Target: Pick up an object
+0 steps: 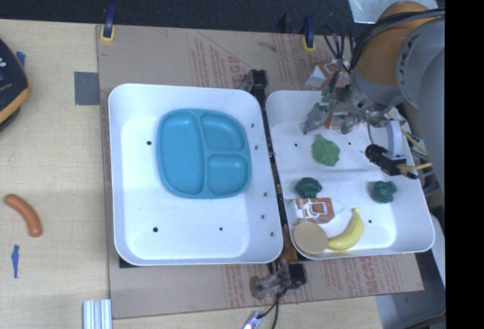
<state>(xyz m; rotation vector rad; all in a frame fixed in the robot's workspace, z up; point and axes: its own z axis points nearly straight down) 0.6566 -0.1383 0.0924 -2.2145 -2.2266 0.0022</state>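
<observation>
**Two bins on the desk, arm reaching into the right one**

Nearest the camera, at the front edge of the right bin (423, 233): a yellow banana (348, 232), curved, touching a tan round disc (308, 237). Just behind the disc lies a small orange-and-white carton (314, 209).

Middle of the right bin: a dark green broccoli piece (308, 187) left of centre, and a second dark green piece (383, 190) towards the right wall, well apart from the first. Farther back lies a lighter green leafy item (327, 150).

Left bin (128, 240): one blue divided plate (203, 152), three compartments, lying flat near the bin's centre.

On the desk (53, 169), left of both bins: an orange sausage (24, 215), well apart from everything else.

Far end of the right bin: the tool (330, 119), at the end of the grey arm (412, 55), just behind the leafy item. Whether it is apart or together cannot be told; nothing is seen between its parts.
</observation>
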